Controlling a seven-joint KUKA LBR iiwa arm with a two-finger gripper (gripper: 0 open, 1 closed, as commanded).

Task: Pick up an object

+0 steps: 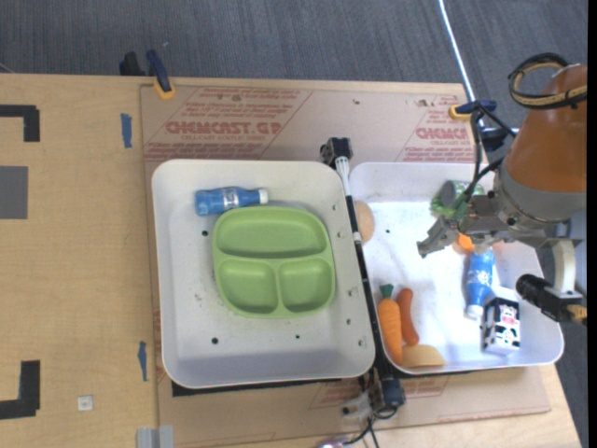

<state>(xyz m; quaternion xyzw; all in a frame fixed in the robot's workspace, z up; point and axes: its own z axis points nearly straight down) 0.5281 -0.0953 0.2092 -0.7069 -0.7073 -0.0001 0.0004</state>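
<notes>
My gripper (pixel 438 220) hangs over the middle of the right bin (pixel 410 189), below the arm's orange band. It is open, its two grey fingers spread apart with bare bin floor between them. A small orange item (pixel 464 243) shows just beside the lower finger. A blue bottle (pixel 478 283) lies right of and below the gripper, and a black-and-white carton (pixel 501 327) sits at the bin's lower right. Two carrots (pixel 394 323) lie in the lower left of this bin, with a tan piece (pixel 424 355) under them. A beige round thing (pixel 363 222) rests against the left wall.
The left bin (pixel 177 278) holds a green divided plate (pixel 273 259) and a second blue bottle (pixel 229 200) along its top edge. A black clamp (pixel 335 148) sits where the two bins meet. Cables (pixel 485 157) trail down the arm above the gripper.
</notes>
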